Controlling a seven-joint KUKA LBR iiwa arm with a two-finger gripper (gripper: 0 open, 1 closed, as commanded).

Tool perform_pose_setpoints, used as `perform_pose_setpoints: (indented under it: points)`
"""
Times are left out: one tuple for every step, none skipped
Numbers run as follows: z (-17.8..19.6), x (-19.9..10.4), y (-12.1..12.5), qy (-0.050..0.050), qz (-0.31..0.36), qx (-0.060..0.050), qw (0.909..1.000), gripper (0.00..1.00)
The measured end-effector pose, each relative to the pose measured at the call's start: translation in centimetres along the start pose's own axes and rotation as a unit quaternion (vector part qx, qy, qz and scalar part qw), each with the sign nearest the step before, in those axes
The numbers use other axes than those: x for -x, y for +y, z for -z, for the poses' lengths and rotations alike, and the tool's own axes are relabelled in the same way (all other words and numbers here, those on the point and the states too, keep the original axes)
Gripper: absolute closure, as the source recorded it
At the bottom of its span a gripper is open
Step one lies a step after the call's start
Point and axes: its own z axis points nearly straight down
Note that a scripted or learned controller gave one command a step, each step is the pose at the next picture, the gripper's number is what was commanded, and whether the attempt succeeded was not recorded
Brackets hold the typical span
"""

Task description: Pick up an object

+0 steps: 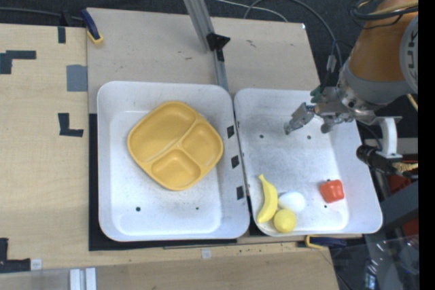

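Seen from above at a slant: reaching in from the right over the right bin [353, 146], wrist with orange band bent down and leftward, gripper [299, 123] poised above the bin's upper, bare part, tips angled toward the lower left. Cannot tell whether spread or pressed together; nothing visibly pinched. Well apart from it, clustered at the right bin's near edge: banana [268, 198] curving along the left wall, white ball [293, 201] just beside it, yellow ball [285, 220] touching both below. Red block [332, 191] further right, apart from the cluster. In the left bin [109, 146], a yellow divided plate [175, 145] lying flat, turned at an angle, three compartments up.
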Motion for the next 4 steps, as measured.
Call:
perform_pose_setpoints:
  points:
    - [0.0,0.0,0.0,0.0,0.0,0.0,1.0,0.0]
    - [-6.4,0.3,-0.2,0.0,-0.001,-0.003,1.0,0.0]
    - [-10.9,-0.3,-0.5,0.0,0.0,-0.003,1.0,0.0]
    - [-14.6,-0.3,-0.5,-0.001,-0.001,0.0,1.0,0.0]
